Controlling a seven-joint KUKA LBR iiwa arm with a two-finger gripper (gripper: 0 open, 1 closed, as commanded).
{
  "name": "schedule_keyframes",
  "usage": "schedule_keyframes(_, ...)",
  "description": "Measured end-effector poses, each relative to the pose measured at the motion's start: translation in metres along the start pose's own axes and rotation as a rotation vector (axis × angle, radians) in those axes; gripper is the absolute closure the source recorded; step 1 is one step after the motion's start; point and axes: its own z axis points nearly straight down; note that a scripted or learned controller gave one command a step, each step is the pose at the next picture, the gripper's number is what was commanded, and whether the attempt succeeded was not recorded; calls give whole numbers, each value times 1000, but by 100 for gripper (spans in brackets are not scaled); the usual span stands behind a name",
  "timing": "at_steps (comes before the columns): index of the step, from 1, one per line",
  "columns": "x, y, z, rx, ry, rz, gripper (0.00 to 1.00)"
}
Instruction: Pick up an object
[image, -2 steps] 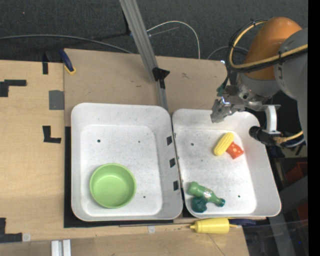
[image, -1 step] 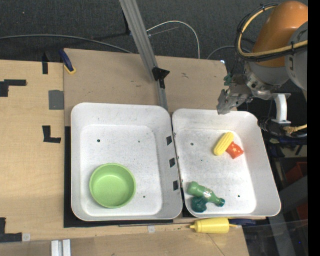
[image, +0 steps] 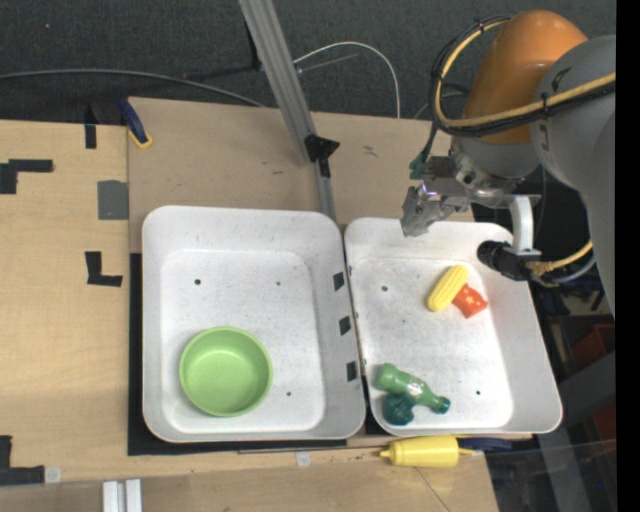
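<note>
- Pincer hovering at the right bin's twelve o'clock rim, nothing between the tips; apart or together, cannot tell.
- At five o'clock from there: yellow corn touching a red block.
- Down at six o'clock: green bottle.
- Over at eight o'clock, left bin, green bowl.
</note>
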Motion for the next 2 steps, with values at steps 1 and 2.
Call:
schedule_keyframes(1, 54, -5, 16, 1, 0, -1, 100)
schedule_keyframes(2, 105, -3, 12, -1, 1, -2, 100)
